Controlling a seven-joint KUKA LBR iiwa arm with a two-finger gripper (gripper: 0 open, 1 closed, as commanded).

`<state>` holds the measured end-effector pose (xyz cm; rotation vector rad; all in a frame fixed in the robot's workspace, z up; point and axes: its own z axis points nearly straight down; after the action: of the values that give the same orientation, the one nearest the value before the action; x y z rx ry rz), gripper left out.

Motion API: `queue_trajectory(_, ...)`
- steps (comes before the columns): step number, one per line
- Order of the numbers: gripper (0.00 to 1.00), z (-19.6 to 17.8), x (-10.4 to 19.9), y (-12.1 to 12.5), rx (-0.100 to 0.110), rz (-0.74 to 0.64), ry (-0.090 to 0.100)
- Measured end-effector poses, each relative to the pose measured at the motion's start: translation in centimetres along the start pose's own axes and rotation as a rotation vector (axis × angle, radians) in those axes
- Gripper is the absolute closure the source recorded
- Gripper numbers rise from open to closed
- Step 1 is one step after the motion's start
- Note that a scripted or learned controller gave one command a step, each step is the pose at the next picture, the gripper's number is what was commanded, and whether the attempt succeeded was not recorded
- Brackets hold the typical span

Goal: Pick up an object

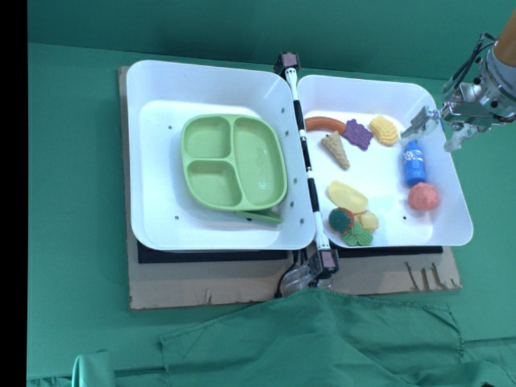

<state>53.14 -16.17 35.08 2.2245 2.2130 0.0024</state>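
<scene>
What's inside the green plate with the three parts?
Nothing that I can see: all three compartments of the green plate look bare. It lies in the left bin. The toy food sits in the right bin. What is under the plate is covered.

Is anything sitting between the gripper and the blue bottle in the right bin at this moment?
Nothing visible does. The gripper hangs over the right bin's upper right corner, and the blue bottle lies just below and left of it with bare white floor between. The nearest neighbours, the pink ball and the corn, lie off to the sides.
</scene>
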Motion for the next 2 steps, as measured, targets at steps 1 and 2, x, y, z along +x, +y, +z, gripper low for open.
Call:
queue_trajectory(1, 0.00, 10.1, 0.2, -2.5, 0.010, 0.001, 0.002)
queue_trajectory(2, 0.00, 16.5, -1.8, -6.4, -0.004, 0.002, 0.000)
